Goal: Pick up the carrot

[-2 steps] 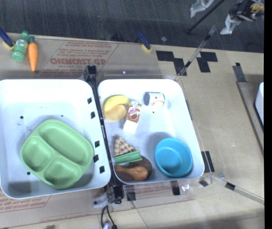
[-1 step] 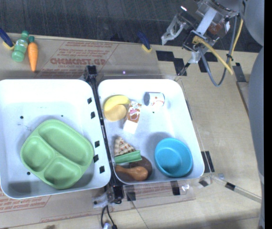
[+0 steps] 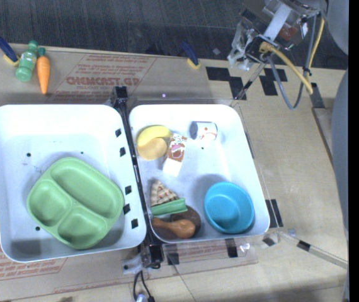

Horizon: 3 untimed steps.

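Note:
The carrot (image 3: 43, 73) is orange and small. It lies on the brown bench top behind the left bin (image 3: 3, 124), outside both bins, with its tip toward the bin. A green leafy piece (image 3: 26, 61) lies against its left side. My gripper (image 3: 243, 49) hangs high at the upper right, beyond the far corner of the right bin (image 3: 245, 137) and far to the right of the carrot. Nothing shows in the gripper.
A green divided plate (image 3: 72, 200) lies in the left bin. The right bin holds a yellow fruit (image 3: 153, 141), a small carton (image 3: 176, 148), a can (image 3: 203, 131), a blue bowl (image 3: 228, 207), a waffle piece (image 3: 160, 192) and a drumstick (image 3: 181, 225). Blue clips (image 3: 6, 49) hold the bench's back edge.

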Motion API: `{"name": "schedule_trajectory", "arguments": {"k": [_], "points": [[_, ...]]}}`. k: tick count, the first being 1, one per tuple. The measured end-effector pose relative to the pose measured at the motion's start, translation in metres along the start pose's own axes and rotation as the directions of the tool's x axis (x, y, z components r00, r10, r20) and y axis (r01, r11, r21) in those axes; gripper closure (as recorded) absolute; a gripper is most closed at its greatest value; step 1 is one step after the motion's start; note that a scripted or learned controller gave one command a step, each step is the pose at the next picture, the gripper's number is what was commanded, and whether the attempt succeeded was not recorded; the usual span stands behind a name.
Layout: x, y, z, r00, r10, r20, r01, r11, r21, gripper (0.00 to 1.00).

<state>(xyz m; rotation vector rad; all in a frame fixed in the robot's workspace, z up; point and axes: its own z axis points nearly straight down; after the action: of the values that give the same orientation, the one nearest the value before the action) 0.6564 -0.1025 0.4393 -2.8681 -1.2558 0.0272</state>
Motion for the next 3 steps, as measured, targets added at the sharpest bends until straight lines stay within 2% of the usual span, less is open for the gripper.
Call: {"name": "schedule_trajectory", "arguments": {"k": [1,2,3], "points": [[0.0,0.0,0.0,1.0,0.0,0.0,0.0,1.0,0.0,0.0],[0.035,-0.043,0.093,0.961,0.275,-0.003,-0.275,0.961,-0.002,0.0],[-0.015,-0.06,0.122,1.0,0.0,-0.003,-0.001,1.0,-0.007,0.0]]}}
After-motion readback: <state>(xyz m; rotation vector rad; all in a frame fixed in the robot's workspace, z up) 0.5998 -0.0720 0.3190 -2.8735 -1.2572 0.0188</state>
